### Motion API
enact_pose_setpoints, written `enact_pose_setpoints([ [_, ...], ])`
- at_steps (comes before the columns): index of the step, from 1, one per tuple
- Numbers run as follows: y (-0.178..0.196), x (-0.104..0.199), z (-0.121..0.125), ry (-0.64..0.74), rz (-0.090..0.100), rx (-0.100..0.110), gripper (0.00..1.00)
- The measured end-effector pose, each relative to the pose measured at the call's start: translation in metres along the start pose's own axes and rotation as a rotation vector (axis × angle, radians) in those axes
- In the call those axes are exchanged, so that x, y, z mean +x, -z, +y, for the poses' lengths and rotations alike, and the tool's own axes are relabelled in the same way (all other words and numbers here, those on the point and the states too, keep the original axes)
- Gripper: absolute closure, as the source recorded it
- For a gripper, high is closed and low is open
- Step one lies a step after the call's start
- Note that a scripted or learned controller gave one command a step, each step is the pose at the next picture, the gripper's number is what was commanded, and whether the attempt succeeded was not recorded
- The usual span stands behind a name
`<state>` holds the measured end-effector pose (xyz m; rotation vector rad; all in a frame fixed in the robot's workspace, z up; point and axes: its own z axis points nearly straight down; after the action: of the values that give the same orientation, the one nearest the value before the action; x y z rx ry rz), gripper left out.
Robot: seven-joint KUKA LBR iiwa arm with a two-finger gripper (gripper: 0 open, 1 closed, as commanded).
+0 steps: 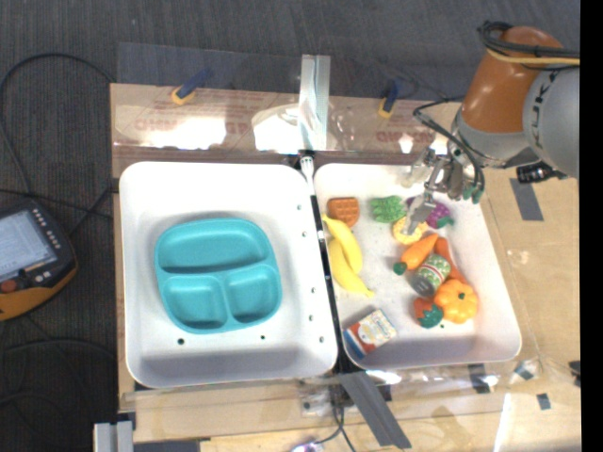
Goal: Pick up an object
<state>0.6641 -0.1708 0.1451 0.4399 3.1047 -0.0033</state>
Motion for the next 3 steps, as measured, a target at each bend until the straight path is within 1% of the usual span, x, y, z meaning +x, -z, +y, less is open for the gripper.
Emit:
enact_pose_setpoints([
  [1, -0.055, 0.063, 0.013, -0.066, -0.005, 0.0, 0.0],
  [2, -0.043, 0.061, 0.014, -0.063, -0.011, 0.002, 1.0],
  [3, -0.043, 0.061, 0.014, -0.063, -0.011, 0.002, 0.0],
])
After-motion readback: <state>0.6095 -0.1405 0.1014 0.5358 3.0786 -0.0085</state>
